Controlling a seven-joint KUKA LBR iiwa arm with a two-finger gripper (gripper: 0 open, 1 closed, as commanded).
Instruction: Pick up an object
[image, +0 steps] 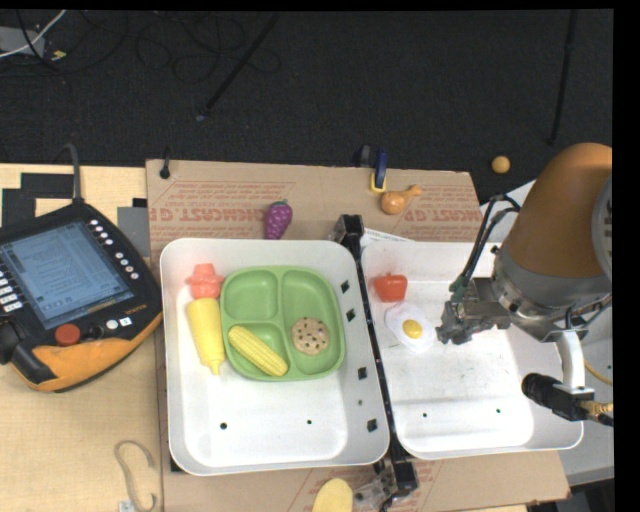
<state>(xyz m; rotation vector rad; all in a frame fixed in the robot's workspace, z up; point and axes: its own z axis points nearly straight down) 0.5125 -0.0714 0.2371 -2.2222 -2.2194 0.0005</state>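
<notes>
Brown cardboard (230, 200) covers the counter (70, 440) under two white bins. At nine o'clock, the left bin (260, 430) holds a green plate (282, 292) with a toy corn (257, 350) and a cookie (310, 336). A yellow bottle (206, 332) lies just beside the plate. At three o'clock, the right bin (470, 410) holds a red pepper (390, 288) and a fried egg (409, 327). The gripper (455, 325) hangs just beside the egg, and whether it is clenched or released cannot be told.

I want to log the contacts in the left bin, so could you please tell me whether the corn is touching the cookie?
Apart. The camera view shows the corn and the cookie in separate compartments of the green plate, with a raised divider between them.
</notes>
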